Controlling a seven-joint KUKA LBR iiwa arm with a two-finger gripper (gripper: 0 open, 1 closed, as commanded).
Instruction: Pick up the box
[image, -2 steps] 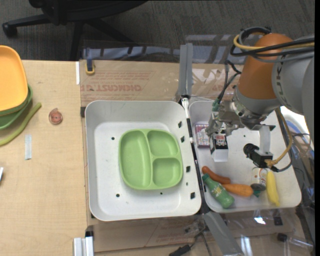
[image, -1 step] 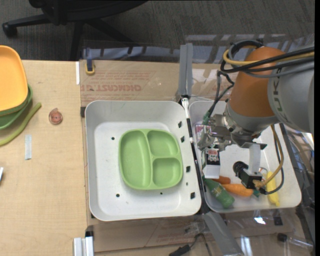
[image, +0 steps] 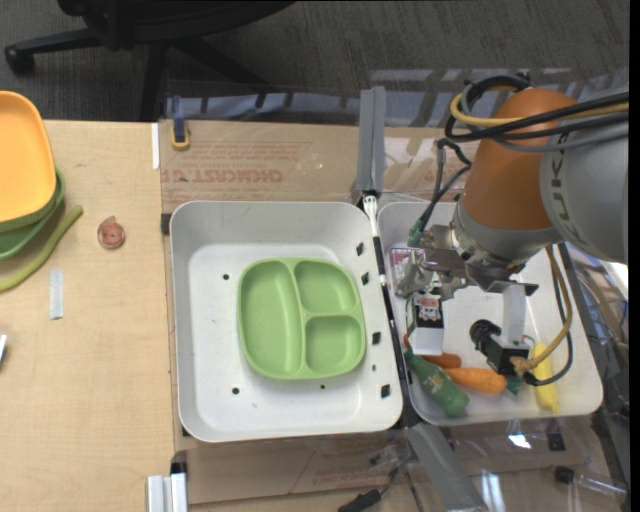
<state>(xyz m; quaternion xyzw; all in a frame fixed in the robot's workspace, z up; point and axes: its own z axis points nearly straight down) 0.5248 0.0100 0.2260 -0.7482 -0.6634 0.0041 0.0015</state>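
The box (image: 428, 316) is small, white with black and red print and an orange lower end. It sits in the left half of the right bin (image: 590, 392). My gripper (image: 424, 282) hangs straight over the box's top end, and the wrist hides where the two meet. Whether the gripper touches the box cannot be made out. The grey arm with its orange band (image: 520, 160) reaches in from the right above this bin.
A green bottle (image: 440, 386), an orange carrot (image: 476, 379) and a yellow item (image: 547, 394) lie along the right bin's near side. A pinkish clear packet (image: 402, 264) lies by its left wall. The left bin (image: 200, 330) holds a green divided plate (image: 302, 318).
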